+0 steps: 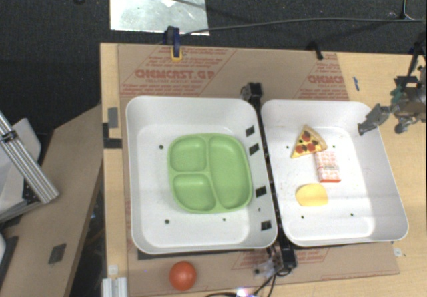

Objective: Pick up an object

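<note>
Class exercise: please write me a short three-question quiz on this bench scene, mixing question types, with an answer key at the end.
1. True or false: the green tray lies in the left bin.
2. Which lies nearest the pizza slice in the right bin? A) the yellow piece B) the small red-and-white packet C) the red ball
3. Fill in: the gripper hangs over the right bin's ____ edge in the camera view.

Key: 1 true; 2 B; 3 right.
</note>
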### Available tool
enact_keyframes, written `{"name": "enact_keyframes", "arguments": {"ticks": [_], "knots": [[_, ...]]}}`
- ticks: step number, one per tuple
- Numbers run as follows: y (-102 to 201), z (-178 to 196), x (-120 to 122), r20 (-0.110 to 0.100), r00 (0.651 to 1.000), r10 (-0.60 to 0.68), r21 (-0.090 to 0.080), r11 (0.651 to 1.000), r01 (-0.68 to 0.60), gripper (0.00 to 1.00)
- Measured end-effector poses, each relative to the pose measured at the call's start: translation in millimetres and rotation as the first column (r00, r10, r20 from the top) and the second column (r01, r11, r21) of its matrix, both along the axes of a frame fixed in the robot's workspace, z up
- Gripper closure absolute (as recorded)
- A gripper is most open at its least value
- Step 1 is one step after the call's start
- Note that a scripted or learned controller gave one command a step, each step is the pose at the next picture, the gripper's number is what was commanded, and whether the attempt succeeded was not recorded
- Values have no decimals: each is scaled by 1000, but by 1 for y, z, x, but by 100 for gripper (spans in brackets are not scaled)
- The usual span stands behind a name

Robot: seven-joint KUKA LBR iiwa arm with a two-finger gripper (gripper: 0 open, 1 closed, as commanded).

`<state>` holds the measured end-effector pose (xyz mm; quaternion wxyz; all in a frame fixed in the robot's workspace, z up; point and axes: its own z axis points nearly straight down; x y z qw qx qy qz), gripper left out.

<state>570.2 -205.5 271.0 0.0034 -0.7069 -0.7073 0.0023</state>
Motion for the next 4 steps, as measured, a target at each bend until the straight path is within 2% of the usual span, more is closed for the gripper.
{"name": "enact_keyframes", "arguments": {"ticks": [1, 2, 4], "knots": [[1, 6, 2, 10, 1000, 3, -2, 1000, -3, 0], [9, -47, -4, 7, 1000, 2, -1, 1000, -2, 0], [12, -167, 5, 6, 1000, 2, 0, 1000, -2, 0]]}}
